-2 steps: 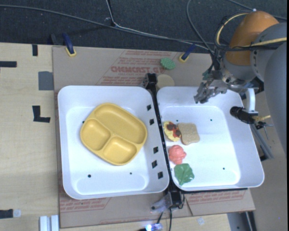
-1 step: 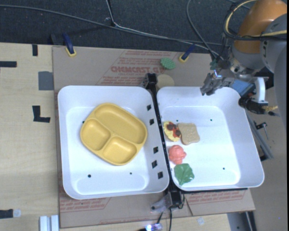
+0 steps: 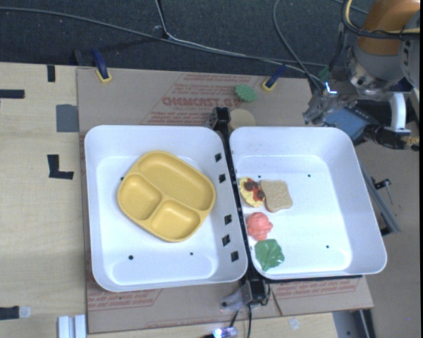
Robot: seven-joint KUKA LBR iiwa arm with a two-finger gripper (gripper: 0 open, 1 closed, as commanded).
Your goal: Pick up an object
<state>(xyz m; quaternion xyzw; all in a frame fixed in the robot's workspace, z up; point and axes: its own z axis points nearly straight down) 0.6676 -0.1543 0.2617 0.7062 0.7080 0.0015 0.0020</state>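
Hanging outside the right bin (image 3: 352, 210), the gripper (image 3: 323, 108) may miss: toast (image 3: 276, 195), pizza (image 3: 251, 191), pink piece (image 3: 259, 224) and leaf (image 3: 268, 253) crowd the wall. Its state I cannot tell.

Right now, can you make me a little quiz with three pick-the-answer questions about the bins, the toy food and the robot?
1. Where is the yellow tray?
A. In the left bin
B. In the right bin
C. On the cardboard behind the bins

2. How many small toy foods lie in the right bin?
A. One
B. Four
C. Seven

3. Where is the gripper now?
A. Down among the toy foods
C. Resting on the yellow tray
B. Up beyond the right bin's far right corner

Answers:
1. A, the tray sits inside the left bin.
2. B, a round patterned piece, a tan toast slice, a pink piece and a green leaf lie along its left wall.
3. B, it hangs outside the bin's rim, apart from every toy.
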